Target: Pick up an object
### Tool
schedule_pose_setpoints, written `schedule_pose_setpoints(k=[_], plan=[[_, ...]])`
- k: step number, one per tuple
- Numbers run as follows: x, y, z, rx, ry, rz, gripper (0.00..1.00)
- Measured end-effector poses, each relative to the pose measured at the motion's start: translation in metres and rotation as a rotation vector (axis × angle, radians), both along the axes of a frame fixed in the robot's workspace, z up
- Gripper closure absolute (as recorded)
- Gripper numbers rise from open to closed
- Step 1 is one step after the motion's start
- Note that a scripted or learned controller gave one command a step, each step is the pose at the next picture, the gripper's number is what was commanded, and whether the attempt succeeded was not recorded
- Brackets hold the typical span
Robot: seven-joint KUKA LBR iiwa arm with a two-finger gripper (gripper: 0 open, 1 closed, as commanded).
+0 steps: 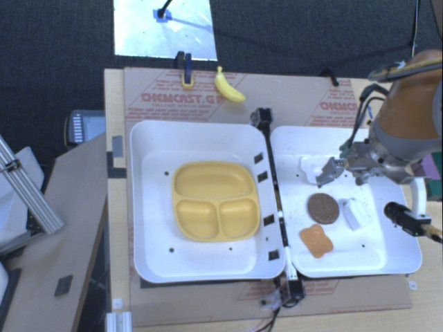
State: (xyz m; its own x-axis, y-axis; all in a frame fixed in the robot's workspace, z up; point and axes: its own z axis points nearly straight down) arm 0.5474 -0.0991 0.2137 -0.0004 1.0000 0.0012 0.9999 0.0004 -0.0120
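Observation:
The right bin (394,254) holds a round brown cookie-like disc (323,208), an orange lumpy piece (315,241), a small pale grey block (351,215) and a white object (309,165) near its back left. My gripper (344,176) hangs over the upper middle of this bin, just behind the brown disc and the grey block. It is open, its two dark fingertips stand apart, and nothing sits between them.
A yellow three-compartment plate (211,200) lies in the left bin (149,151). A black divider rail (271,185) runs between the bins. A toy banana (228,87) and a yellow clamp (187,75) rest on the board behind the bins.

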Motion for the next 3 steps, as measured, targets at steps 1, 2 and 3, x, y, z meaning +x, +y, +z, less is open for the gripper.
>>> schedule_pose_setpoints(k=[1,2,3], plan=[[0.003,0.0,0.007,-0.001,-0.013,0.003,0.0],[0.001,-0.009,-0.04,-0.001,-0.01,0.0,0.0],[0.004,-0.008,-0.103,0.0,-0.009,0.001,0.0]])
